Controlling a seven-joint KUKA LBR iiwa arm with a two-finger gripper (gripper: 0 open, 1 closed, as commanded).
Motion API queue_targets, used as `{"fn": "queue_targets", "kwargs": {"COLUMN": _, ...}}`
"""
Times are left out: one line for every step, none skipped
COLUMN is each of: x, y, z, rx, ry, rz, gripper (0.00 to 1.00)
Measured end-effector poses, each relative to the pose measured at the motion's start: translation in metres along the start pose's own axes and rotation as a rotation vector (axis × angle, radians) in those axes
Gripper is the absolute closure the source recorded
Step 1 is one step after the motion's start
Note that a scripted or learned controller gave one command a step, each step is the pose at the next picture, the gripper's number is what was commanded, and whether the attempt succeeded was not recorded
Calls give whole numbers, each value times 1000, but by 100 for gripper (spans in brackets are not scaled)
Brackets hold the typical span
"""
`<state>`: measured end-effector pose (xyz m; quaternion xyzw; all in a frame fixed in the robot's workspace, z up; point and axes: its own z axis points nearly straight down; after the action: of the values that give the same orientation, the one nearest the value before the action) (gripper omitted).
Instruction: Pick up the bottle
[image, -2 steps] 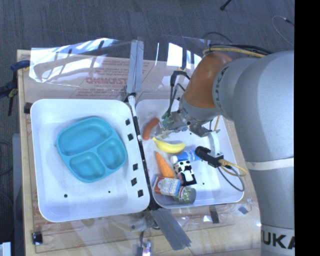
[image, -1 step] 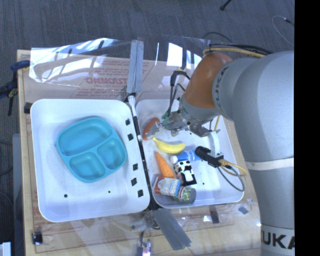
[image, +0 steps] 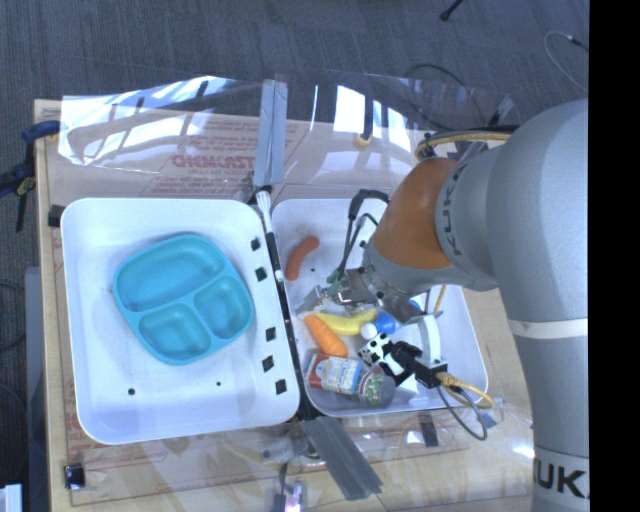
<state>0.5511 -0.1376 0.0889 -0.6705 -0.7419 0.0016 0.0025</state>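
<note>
The end effector (image: 345, 292) hangs over the right bin (image: 462, 345) near the bottle (image: 348, 377); finger state unclear

left bin (image: 90, 400) open around the blue tray (image: 182, 297); right bin (image: 465, 345) crowded by bottle (image: 350, 378), banana (image: 345, 322), carrot (image: 326, 336).

Arm (image: 470, 215) hides end effector and right bin's (image: 465, 345) middle
</note>
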Motion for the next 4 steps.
{"fn": "queue_targets", "kwargs": {"x": 23, "y": -50, "z": -4, "rx": -14, "ry": -12, "rz": 115, "gripper": 0}}
{"fn": "queue_targets", "kwargs": {"x": 28, "y": -46, "z": -13, "rx": -14, "ry": -5, "rz": 98, "gripper": 100}}
{"fn": "queue_targets", "kwargs": {"x": 90, "y": -35, "z": -130, "rx": -3, "ry": -2, "rz": -44, "gripper": 100}}
{"fn": "queue_targets", "kwargs": {"x": 90, "y": -35, "z": -130, "rx": -3, "ry": -2, "rz": -44, "gripper": 0}}
